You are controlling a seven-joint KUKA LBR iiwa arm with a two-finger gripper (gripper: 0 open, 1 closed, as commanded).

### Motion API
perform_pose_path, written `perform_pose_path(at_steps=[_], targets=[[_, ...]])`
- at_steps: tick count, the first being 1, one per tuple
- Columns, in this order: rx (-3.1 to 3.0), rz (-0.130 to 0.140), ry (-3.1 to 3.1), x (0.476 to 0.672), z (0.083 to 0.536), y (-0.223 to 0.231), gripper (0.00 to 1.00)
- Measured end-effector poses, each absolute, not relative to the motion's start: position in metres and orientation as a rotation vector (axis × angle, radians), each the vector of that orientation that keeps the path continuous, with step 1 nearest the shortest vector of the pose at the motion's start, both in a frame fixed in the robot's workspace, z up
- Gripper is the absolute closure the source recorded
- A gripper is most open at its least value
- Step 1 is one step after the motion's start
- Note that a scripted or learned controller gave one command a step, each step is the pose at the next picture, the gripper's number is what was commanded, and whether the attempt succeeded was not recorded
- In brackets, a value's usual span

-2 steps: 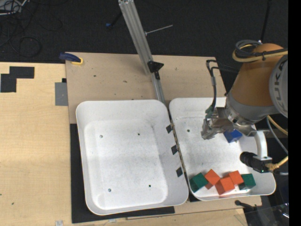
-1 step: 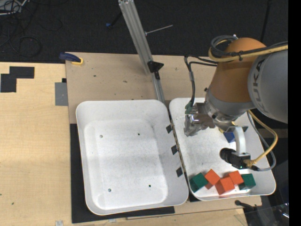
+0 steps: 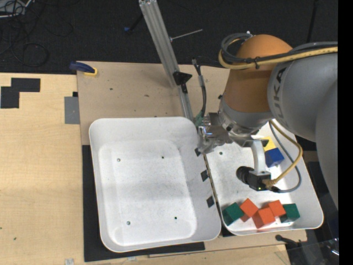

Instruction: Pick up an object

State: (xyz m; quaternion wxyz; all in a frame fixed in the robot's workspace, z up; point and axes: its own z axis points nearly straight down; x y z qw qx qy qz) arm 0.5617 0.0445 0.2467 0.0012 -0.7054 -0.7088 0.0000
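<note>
— The arm?
— Arm (image 3: 259, 93) over the right bin (image 3: 314, 217), with the left bin (image 3: 143, 186) beside it.
— Claw?
— Claw (image 3: 206, 139) is by the bins' shared rim; I cannot tell if it is wide or narrow.
— Objects?
— Orange block (image 3: 265, 215) and green block (image 3: 233, 212) sit at the right bin's near edge.

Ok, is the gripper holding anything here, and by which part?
Nothing is visibly held. The gripper sits over the right bin's left rim, apart from the blocks at that bin's near end.

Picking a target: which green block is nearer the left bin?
The green block at the cluster's left end; the other green block sits at its right end.
</note>
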Motion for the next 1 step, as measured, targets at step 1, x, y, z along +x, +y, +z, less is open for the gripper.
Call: perform_pose_path(at_steps=[1], targets=[[-2.216, 0.003, -2.223, 0.5714, 0.2338, 0.0921, 1.00]])
